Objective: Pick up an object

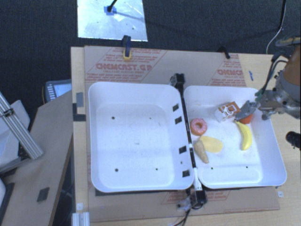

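Note:
The right bin [270,173] holds several toy foods. A pink donut [198,125] lies near the divider, with a pale yellow piece [212,144] and a tan piece [201,152] just below it. A yellow banana [245,135] lies toward the right side. A small white and orange carton [227,111] sits at the back. My gripper [246,111] reaches in from the right, low over the spot between the carton and the banana's upper end. A small orange object [248,119] shows partly beneath it.
The left bin [99,173] stands beside the right one, split from it by a black clipped divider [186,135]. Cardboard [141,65] lies under both bins. A grey metal sheet [112,12] lies at the back. Cables hang near the arm at right.

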Tool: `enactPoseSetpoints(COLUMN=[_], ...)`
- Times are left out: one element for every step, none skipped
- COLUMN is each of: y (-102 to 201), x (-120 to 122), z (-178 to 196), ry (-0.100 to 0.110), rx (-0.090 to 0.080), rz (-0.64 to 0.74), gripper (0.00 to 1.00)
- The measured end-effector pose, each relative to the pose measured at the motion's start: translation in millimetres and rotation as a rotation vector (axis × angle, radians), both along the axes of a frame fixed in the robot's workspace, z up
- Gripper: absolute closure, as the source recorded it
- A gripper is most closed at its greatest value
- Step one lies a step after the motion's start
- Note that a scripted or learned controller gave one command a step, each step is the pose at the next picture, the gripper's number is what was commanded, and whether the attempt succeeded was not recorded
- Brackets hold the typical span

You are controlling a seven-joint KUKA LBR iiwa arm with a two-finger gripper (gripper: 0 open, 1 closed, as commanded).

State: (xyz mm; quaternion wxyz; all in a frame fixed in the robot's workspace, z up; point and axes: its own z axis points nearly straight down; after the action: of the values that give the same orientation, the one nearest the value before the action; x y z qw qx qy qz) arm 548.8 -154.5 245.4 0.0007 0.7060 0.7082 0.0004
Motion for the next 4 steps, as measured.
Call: enactPoseSetpoints(y=[-30.4, -29.0, -29.0, -29.0], x=[27.6, 27.6, 27.5, 27.5], z=[-144.0, -145.8, -145.9, -146.0], ry=[-0.017, -0.015, -0.015, -0.015], rx=[-0.01, -0.008, -0.008, -0.008], rz=[-0.004, -0.003, -0.003, -0.003], gripper=[0.0, 0.0, 0.0, 0.0])
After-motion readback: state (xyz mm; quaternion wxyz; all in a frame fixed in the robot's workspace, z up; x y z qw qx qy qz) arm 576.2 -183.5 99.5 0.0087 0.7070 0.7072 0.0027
